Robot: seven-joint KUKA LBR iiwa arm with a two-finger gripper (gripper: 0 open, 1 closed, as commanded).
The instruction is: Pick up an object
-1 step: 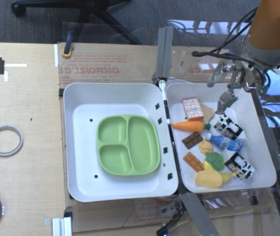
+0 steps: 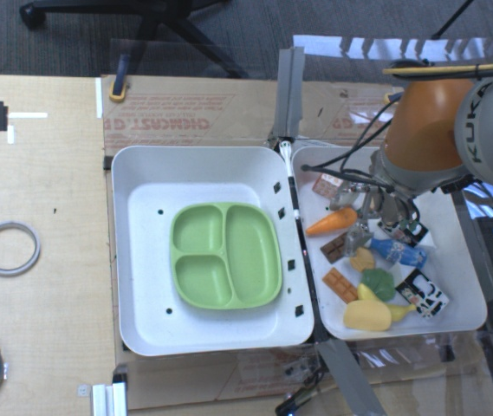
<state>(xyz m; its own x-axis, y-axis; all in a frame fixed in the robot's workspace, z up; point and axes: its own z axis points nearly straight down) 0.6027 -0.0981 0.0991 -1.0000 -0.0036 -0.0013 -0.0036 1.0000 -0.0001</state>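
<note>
Looking down on the bench, I am seeing the arm (image 2: pixel 454 120) reaching in from the right of the frame, its orange band sitting over the upper part of the right bin (image 2: pixel 476 306). The gripper (image 2: pixel 376 224) is hanging low among the clutter in that bin; I cannot tell from this angle whether it is wide, narrow or holding anything, since the wrist and cables are covering it.

I am counting the loose things under and around it. A toy carrot (image 2: pixel 331 222) is lying just left of the gripper, pointing toward the divider between the bins. A brown chocolate-like bar (image 2: pixel 334 250) is sitting just below the carrot, and an orange waffle-patterned block (image 2: pixel 340 284) is lying lower still. A blue bottle (image 2: pixel 398 252) is resting right of centre, near the gripper, with a green lumpy piece (image 2: pixel 378 282) below it. A yellow lemon-shaped object (image 2: pixel 367 316) is lying at the lower edge of the bin, touching the green piece. A black-and-white checkered object (image 2: pixel 424 295) is sitting at the lower right.

In the left bin (image 2: pixel 133 258), filling the middle of the frame, a green divided plate (image 2: pixel 227 256) is lying flat.

At the left edge of the frame, a roll of tape (image 2: pixel 8 248) is resting on the wooden bench top.
</note>
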